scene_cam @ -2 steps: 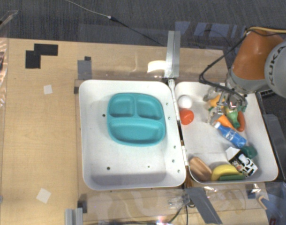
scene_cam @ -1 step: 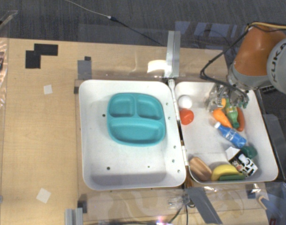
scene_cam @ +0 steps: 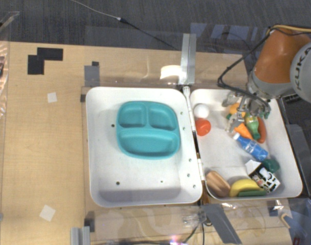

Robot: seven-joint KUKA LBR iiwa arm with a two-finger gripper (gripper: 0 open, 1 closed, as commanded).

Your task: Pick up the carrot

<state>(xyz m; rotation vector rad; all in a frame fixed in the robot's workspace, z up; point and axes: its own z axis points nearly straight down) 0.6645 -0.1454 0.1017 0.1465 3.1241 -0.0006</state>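
The carrot (scene_cam: 242,130) is a small orange piece with a green end, lying in the upper right part of the right bin (scene_cam: 216,157). A green piece (scene_cam: 254,127) and a red piece (scene_cam: 261,132) lie against its right side. My gripper (scene_cam: 240,114) hangs low over the bin just above the carrot's upper end, close to it or touching it. The carrot rests on the bin floor among the other items. The grey wrist with its orange band (scene_cam: 278,57) reaches in from the upper right.
A blue bottle (scene_cam: 251,148) lies just below the carrot, with a dark green item (scene_cam: 271,164) beyond it. A white ball (scene_cam: 200,109) and a red-orange fruit (scene_cam: 203,127) sit by the bin's left wall. Bread (scene_cam: 217,183), a banana (scene_cam: 245,187) and a black-and-white box (scene_cam: 265,177) fill the front. A teal divided plate (scene_cam: 148,129) sits in the left bin.
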